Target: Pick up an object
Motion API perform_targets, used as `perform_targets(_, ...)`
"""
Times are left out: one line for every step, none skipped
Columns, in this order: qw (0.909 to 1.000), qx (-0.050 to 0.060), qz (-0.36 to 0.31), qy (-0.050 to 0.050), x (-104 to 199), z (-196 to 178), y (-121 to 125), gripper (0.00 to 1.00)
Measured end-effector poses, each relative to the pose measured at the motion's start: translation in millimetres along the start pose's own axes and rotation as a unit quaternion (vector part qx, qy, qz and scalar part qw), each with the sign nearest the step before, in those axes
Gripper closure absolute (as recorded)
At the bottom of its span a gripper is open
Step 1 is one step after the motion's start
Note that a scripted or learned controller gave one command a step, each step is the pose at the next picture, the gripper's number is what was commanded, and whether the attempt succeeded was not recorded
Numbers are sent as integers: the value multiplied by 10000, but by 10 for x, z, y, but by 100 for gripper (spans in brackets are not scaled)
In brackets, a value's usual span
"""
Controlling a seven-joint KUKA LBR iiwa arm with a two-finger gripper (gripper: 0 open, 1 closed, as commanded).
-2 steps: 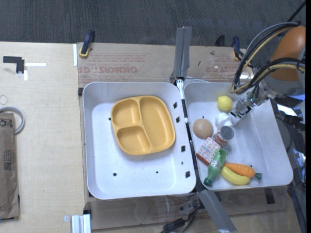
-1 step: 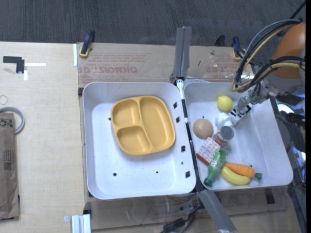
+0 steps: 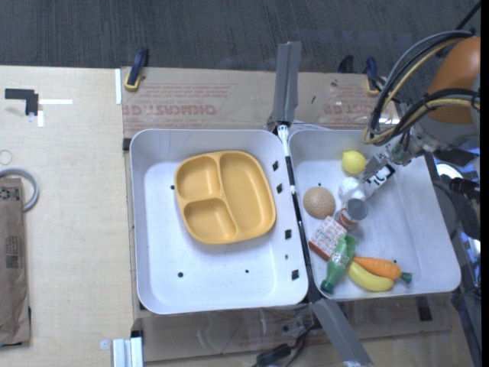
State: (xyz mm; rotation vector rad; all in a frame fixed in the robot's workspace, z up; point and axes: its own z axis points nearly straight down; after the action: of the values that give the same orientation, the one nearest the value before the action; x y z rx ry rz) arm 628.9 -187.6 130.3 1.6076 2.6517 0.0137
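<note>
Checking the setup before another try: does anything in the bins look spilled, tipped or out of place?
Nothing looks spilled or damaged. The yellow divided plate sits flat but turned askew in the left bin. In the right bin, the green bottle lies on its side beside the banana and carrot.

One fixed overhead camera, slanting down on both white bins (image 3: 145, 228), arm (image 3: 451, 82) from right.

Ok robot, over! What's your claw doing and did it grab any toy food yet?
Gripper low in right bin, between lemon and brown ball. Grab unconfirmed. Carrot, banana, green bottle lie loose nearby.
</note>
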Motion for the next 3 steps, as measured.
perform_targets(9953,-6,-963,-12,372,100,-576,0)
perform_targets(9904,106,-1373,142,122,25,257,0)
perform_targets(9647,-25,-2632,-7,-14,181,-181,0)
